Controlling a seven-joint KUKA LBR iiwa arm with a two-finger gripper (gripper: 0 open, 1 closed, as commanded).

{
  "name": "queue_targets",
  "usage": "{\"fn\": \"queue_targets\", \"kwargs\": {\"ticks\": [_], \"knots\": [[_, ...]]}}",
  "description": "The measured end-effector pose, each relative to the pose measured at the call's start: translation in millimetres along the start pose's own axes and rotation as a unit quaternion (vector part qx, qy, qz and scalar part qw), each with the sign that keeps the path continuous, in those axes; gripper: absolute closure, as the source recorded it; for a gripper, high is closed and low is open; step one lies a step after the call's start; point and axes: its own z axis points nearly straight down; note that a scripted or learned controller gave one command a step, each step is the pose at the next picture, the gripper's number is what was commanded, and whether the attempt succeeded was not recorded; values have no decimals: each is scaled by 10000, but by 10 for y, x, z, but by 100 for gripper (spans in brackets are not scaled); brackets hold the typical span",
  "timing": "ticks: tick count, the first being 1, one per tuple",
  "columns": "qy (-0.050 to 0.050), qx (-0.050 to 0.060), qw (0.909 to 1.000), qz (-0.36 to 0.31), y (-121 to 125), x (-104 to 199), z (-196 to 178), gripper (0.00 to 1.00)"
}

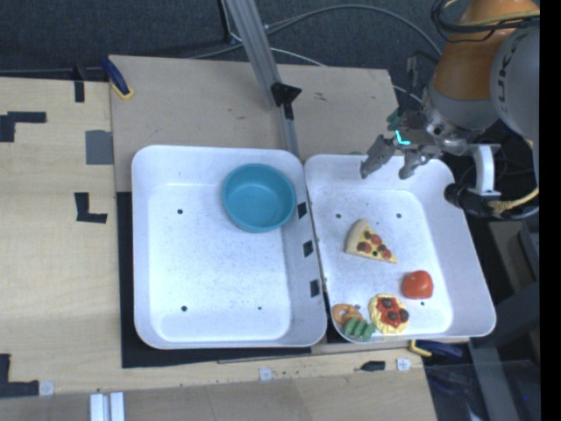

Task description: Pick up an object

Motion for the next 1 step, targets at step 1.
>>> {"fn": "queue_targets", "kwargs": {"ticks": [1], "knots": [[0, 1, 10000, 0, 0, 0, 1, 0]]}}
